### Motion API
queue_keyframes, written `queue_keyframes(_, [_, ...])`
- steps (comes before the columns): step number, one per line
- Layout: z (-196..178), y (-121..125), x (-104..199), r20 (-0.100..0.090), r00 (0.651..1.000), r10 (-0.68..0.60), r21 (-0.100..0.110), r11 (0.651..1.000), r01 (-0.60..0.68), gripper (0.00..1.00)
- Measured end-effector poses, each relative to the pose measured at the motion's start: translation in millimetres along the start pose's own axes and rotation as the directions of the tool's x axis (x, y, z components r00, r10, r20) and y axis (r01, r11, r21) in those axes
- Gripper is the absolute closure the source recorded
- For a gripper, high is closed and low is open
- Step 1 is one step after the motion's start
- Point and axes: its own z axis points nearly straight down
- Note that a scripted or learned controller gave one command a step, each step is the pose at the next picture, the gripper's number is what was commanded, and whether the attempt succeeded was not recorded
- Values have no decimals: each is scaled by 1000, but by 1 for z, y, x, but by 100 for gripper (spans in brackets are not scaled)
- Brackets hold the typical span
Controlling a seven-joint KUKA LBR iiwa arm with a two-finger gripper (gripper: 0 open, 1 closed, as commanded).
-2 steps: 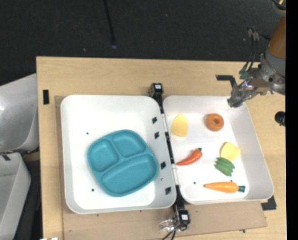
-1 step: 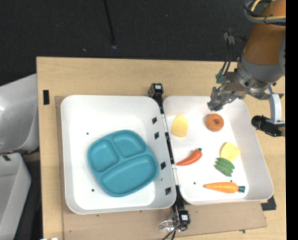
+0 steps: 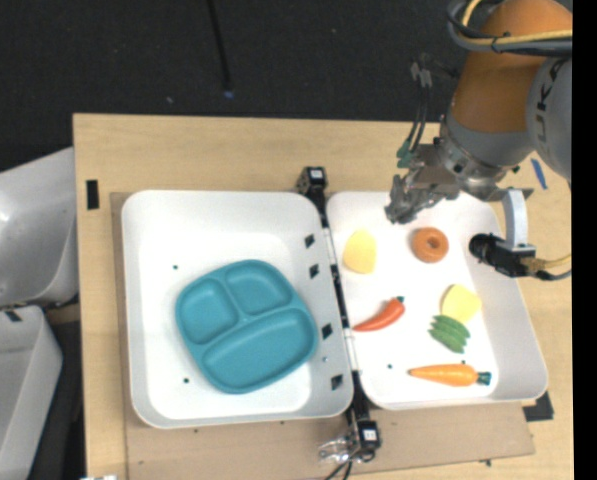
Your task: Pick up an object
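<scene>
White plastic walls keep the toy food gathered in the right bin, which makes that bin the likely source for a pick. Taking the orange round piece as the landmark: a pale yellow piece lies to its left, a red chili lies below and to the left, a yellow-and-green piece sits below it, and a carrot lies farther below, near the bin's front wall. All lie loose and apart from one another, so none blocks a grasp. The left bin, well to the left of the round piece, holds a blue divided plate.

The gripper hangs just above and left of the orange round piece, near the bin's back wall, with nothing seen between its tips; whether it is spread or closed I cannot tell. The arm reaches in from the right, wrist angled down and leftward.
</scene>
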Motion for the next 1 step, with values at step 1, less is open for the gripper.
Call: queue_keyframes(1, [15,1,59,0,1000,-1,2,1000,1,100])
